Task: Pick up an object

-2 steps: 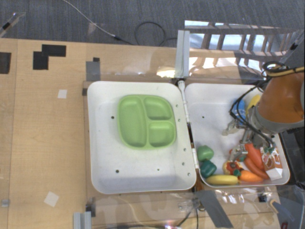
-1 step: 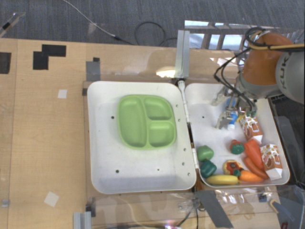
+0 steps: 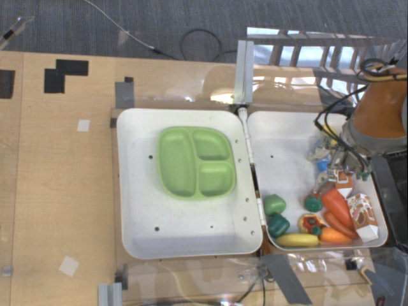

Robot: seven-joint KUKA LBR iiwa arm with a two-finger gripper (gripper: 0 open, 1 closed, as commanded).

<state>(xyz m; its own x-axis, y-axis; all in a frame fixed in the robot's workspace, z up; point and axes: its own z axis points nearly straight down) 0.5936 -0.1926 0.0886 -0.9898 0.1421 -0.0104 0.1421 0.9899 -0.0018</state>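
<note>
The gripper (image 3: pixel 336 168) hangs low over the right bin (image 3: pixel 280 139) — the orange carrot (image 3: pixel 336 204) lies just below, nothing lifted; its grip cannot be judged.

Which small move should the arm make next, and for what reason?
Probably a short descent toward the carrot. The gripper sits low over the right bin, just above the pile of toy food in its near corner, and nothing is visibly between its fingers.
</note>
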